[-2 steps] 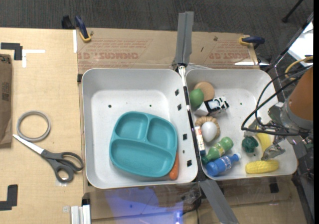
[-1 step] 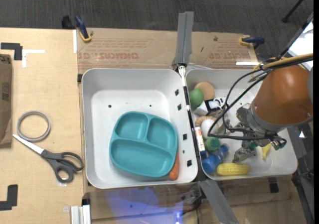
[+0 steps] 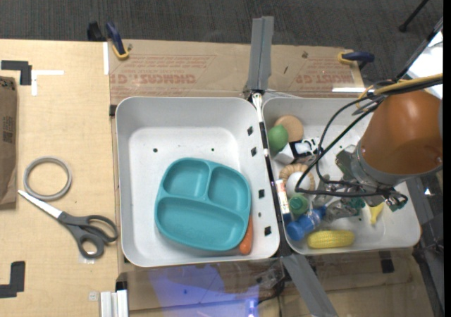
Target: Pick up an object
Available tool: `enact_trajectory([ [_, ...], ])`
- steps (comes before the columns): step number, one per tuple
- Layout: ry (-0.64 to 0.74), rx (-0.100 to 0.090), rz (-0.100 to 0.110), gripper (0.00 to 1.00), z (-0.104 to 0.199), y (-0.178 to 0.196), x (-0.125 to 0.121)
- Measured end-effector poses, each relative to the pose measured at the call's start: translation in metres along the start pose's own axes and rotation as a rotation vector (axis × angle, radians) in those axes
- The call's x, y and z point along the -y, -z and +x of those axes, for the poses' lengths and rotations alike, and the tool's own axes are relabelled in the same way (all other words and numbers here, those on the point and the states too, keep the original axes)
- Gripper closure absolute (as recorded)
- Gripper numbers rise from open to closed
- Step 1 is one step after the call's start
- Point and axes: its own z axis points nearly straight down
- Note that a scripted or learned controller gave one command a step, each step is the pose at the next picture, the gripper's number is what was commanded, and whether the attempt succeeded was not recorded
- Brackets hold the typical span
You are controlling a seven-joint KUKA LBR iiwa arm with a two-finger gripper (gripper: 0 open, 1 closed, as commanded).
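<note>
The right bin (image 3: 402,238) holds a pile of small toys. Among them are a yellow corn cob (image 3: 330,239), a blue piece (image 3: 304,226), a small green piece (image 3: 299,204), a white ball (image 3: 293,184) and a green-and-tan fruit (image 3: 282,132). My arm's orange band (image 3: 403,132) hangs over this bin. Below it the gripper (image 3: 350,192) reaches down among cables, over the middle of the pile, its tip hidden by the wrist. In the left bin (image 3: 134,139) lies a teal divided plate (image 3: 204,204), and an orange carrot (image 3: 246,239) rests at its lower right edge.
On the wooden bench left of the bins lie scissors (image 3: 77,224) and a roll of tape (image 3: 48,177). Cardboard (image 3: 176,72) lies behind the bins, held by blue clamps (image 3: 116,39). A grey bar (image 3: 261,55) runs back from between the bins.
</note>
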Motion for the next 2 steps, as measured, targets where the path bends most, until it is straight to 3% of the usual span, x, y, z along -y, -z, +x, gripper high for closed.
enact_trajectory([
  [1,-0.006,-0.014,-0.009,1.0,-0.094,0.085,-0.024],
  [2,0.358,-0.011,-0.012,1.0,-0.09,0.143,0.045],
])
